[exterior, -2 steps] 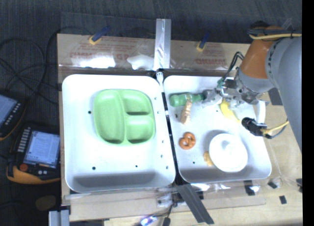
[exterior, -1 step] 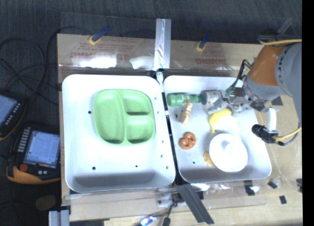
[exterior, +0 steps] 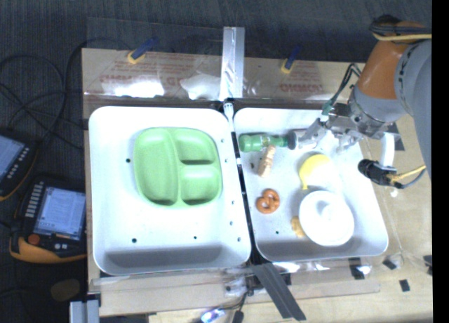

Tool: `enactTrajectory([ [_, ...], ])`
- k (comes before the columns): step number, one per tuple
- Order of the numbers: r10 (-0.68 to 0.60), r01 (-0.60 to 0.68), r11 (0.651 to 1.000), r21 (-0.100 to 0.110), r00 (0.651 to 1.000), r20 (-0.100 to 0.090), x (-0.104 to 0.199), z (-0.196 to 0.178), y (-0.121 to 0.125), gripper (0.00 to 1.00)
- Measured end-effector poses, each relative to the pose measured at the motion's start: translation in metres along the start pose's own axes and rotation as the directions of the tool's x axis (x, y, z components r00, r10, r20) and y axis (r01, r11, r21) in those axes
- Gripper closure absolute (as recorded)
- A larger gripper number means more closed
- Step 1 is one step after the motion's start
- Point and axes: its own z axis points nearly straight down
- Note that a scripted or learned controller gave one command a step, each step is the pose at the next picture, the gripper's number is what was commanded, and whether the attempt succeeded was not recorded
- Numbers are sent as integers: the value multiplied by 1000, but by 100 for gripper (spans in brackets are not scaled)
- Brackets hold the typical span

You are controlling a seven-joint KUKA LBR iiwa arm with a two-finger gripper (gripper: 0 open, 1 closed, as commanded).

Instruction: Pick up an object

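The right bin (exterior: 375,195) holds all loose objects, and they crowd its middle and near half. A green bottle (exterior: 263,142) lies on its side near the bin's far-left corner, one end close to the divider (exterior: 238,174) between the bins. Just beside it, toward the near side, lies a small tan piece (exterior: 264,162). A brown pretzel-shaped item (exterior: 267,201) lies near the divider at mid-depth. A yellow object (exterior: 313,167) rests against the far rim of a white bowl (exterior: 326,218), which occupies the near-right part of the bin; a small orange-tan item (exterior: 297,227) touches the bowl's left edge. Open floor remains along the far wall to the right of the bottle and in the near-left corner below the pretzel-shaped item. The gripper (exterior: 330,134) hangs over the far-right part of this bin, between the bottle's right end and the bin's right wall, just above the yellow object in the frame. Whether the fingers are spread or pressed together cannot be determined, and no object is visible between them. The left bin (exterior: 105,230) contains a green divided tray (exterior: 178,164) centred toward the far side, with bare white floor on all sides and the widest band along the near wall. The surface (exterior: 168,79) beyond the bins carries clear sheeting held by clips. A handheld pendant (exterior: 49,216) and cables lie on the dark floor to the left.
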Motion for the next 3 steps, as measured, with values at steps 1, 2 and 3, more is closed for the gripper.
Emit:
enactTrajectory([
  [1,-74,74,997,-3,997,-1,-16,57,-24,0],
  [2,-74,74,997,-1,997,-3,-15,49,-24,100],
  [3,221,-221,975,-1,975,1,15,-53,-14,100],
])
